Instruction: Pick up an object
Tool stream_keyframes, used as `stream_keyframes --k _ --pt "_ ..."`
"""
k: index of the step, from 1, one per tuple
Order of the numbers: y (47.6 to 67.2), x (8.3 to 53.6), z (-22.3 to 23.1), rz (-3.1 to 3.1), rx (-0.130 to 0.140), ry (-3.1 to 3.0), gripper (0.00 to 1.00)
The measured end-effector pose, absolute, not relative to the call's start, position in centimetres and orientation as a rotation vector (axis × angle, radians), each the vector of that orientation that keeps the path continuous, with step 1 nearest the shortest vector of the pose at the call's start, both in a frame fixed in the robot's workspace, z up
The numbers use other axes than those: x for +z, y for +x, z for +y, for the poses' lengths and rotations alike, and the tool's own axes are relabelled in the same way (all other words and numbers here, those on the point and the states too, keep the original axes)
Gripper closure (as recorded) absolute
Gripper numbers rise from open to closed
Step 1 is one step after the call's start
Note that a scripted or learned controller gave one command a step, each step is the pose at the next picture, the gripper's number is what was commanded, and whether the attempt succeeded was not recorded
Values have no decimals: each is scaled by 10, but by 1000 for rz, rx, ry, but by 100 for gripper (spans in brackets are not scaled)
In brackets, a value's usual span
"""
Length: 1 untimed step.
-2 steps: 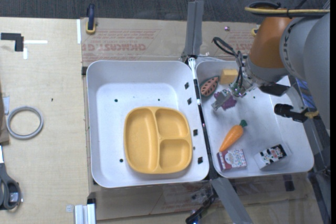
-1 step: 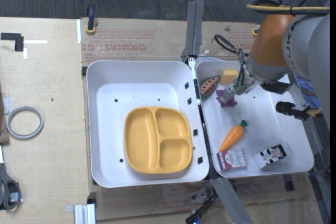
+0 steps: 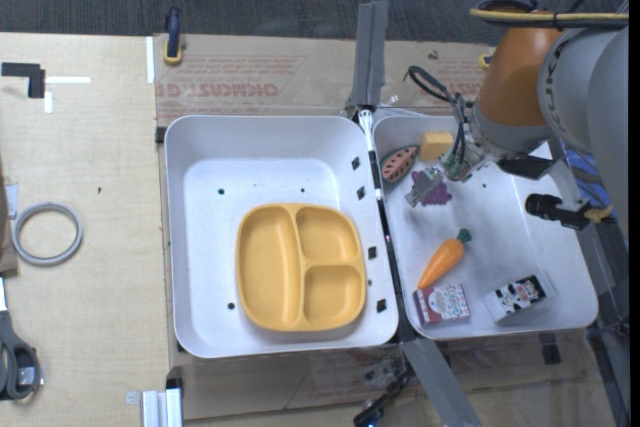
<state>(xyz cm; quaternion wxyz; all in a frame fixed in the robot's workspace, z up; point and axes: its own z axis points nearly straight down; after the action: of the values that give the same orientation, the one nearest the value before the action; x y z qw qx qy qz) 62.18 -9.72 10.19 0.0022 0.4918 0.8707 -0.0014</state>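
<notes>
My gripper [image 3: 424,185] hangs low in the back left part of the right bin [image 3: 555,260], right over a small purple toy [image 3: 436,194]. A brown and red oval toy [image 3: 399,162] lies just left of it by the bin wall. A yellow block [image 3: 436,146] sits behind it. An orange carrot with a green top [image 3: 444,258] lies in the middle of the bin. Near the front lie a pink carton [image 3: 443,303] and a black and white carton [image 3: 517,296].
The left bin [image 3: 200,215] holds a yellow divided plate [image 3: 300,267]. A grey tape ring [image 3: 42,233] and scissors [image 3: 18,367] lie on the bench at the far left. The arm's grey and orange body [image 3: 545,65] covers the right bin's back right corner.
</notes>
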Motion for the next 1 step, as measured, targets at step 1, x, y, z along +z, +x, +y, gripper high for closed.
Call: stream_keyframes --k 1 --pt "623 112 -97 2731 -6 1538 100"
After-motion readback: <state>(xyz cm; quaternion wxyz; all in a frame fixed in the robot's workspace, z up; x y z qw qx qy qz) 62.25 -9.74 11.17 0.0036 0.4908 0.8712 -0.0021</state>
